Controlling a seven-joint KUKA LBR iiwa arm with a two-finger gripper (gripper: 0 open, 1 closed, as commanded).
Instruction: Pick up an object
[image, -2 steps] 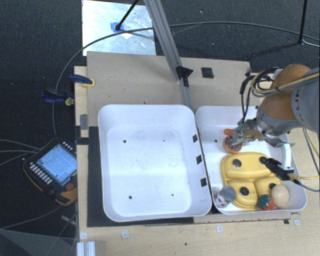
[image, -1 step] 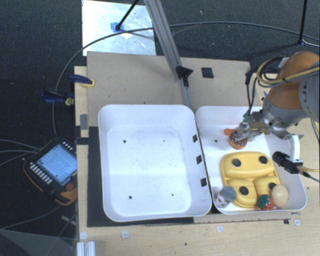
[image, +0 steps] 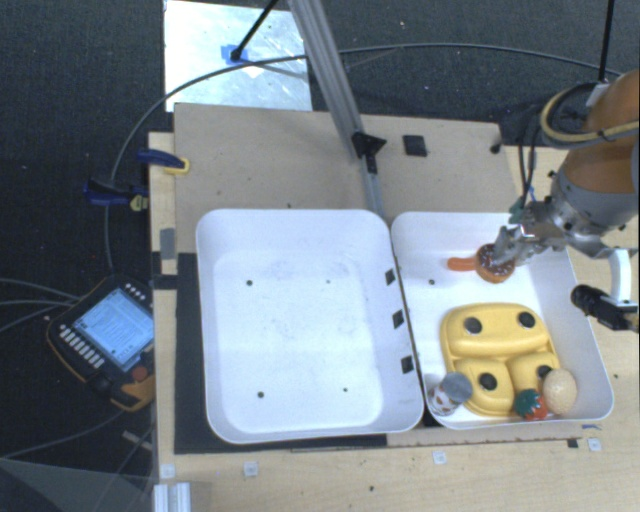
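Grey arm (image: 590, 205) with orange band, black cables, metallic end effector (image: 505, 247).

No text, label or number is readable.

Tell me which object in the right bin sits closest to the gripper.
The brown round piece with the orange handle, directly under the gripper. The yellow toy and small items lie nearer the bin's front.

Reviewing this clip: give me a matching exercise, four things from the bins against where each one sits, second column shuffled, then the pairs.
Things:
1. yellow toy
2. brown round object with orange handle
3. cream egg-shaped object
4. small grey object

Places:
A. right bin's near-right corner
B. under the gripper, far part of right bin
C. middle of right bin
D. right bin's near-left corner

Pairs: 1-C, 2-B, 3-A, 4-D
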